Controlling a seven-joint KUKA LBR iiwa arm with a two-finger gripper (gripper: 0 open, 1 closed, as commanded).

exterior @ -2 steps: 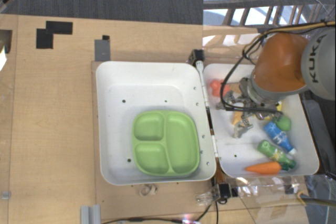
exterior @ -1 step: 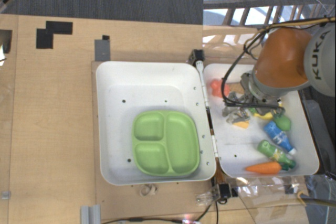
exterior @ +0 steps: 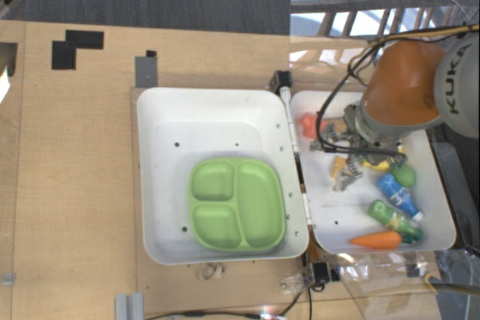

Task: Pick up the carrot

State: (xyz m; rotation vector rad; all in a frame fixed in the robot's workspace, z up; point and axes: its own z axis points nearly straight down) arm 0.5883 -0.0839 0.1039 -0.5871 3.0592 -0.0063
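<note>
Across the wooden bench [exterior: 75, 161], two shallow white bins side by side: the left bin [exterior: 161, 161] and the right bin [exterior: 444, 215], meeting along their inner edges. Over the right bin, reaching in from the right, the grey arm [exterior: 405, 86] with its orange band, covering much of that bin's far half. Inside the left bin, toward its near side, a green plate [exterior: 259, 198] with three compartments, lying flat. Under the wrist, the gripper [exterior: 346, 174], low over the middle of the right bin; wide or narrow, cannot tell. Along the right bin's near edge, the carrot [exterior: 376, 240], lying flat, pointed end to the left, well apart from the gripper. Just behind the carrot, a green bottle [exterior: 388, 214], then a blue bottle [exterior: 395, 193] just behind that. Farther back, a small green round thing [exterior: 405, 176] beside a yellow piece [exterior: 379, 161]. Near the bin's far left corner, a small red thing [exterior: 308, 124].
</note>
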